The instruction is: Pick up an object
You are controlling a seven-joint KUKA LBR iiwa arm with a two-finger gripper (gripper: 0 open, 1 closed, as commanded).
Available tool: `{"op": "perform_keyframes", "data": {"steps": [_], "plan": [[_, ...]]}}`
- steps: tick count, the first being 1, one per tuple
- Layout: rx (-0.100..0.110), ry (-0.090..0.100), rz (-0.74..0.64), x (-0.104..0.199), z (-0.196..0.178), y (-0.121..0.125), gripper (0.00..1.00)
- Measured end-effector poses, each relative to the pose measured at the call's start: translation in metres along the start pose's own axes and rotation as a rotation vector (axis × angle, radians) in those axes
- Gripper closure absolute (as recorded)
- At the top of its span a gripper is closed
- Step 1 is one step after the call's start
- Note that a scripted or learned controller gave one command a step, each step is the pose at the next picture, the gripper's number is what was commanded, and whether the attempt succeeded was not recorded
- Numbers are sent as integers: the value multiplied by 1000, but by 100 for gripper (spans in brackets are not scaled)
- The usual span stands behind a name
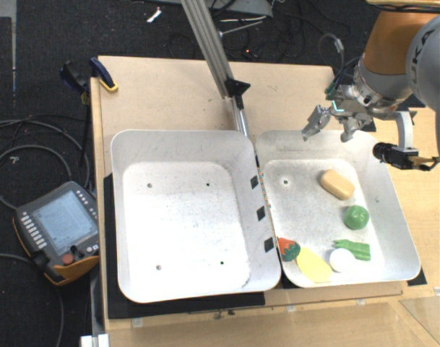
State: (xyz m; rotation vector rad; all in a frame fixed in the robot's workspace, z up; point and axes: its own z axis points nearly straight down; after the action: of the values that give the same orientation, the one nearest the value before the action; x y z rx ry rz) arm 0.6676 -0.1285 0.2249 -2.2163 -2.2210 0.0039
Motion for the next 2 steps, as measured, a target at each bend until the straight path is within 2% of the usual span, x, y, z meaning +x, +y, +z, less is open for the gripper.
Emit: {"op": "perform_keyframes", "data": {"steps": [1,2], "plan": [[-3,-2,-1,0,-3,0,0],[0,-1,-1,2,60,6,0]]}}
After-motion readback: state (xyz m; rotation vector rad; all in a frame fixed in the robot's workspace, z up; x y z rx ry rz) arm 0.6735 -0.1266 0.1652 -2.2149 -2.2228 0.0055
